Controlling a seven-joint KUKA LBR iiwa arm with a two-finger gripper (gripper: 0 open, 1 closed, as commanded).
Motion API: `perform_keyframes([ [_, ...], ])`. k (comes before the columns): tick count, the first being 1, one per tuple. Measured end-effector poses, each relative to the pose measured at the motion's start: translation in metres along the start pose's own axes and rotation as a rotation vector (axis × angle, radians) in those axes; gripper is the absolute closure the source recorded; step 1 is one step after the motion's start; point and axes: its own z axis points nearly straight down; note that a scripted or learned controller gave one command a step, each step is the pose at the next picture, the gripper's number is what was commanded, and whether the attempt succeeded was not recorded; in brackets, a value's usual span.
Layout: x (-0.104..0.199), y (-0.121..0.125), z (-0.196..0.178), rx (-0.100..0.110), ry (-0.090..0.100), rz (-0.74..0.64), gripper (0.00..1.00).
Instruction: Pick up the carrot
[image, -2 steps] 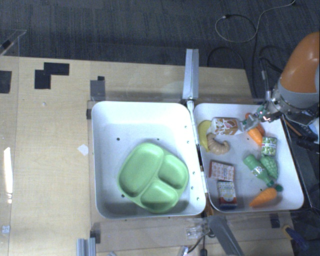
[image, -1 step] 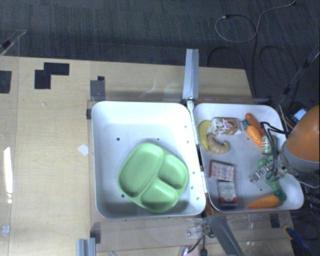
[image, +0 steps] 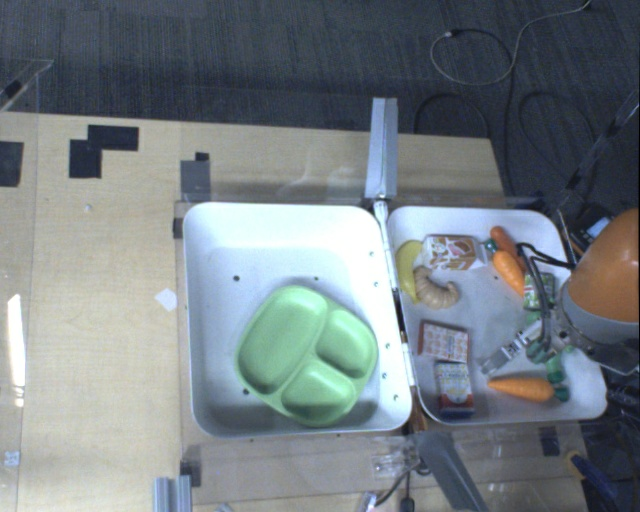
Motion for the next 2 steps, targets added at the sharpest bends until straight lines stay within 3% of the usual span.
perform_keyframes([
  [1, -0.0022, 0.003, -0.0119, -0.007, -0.01, -0.001, 1.0],
  [2, -0.0021, 0.0029, -0.0118, -0.007, -0.009, -0.001, 0.0],
])
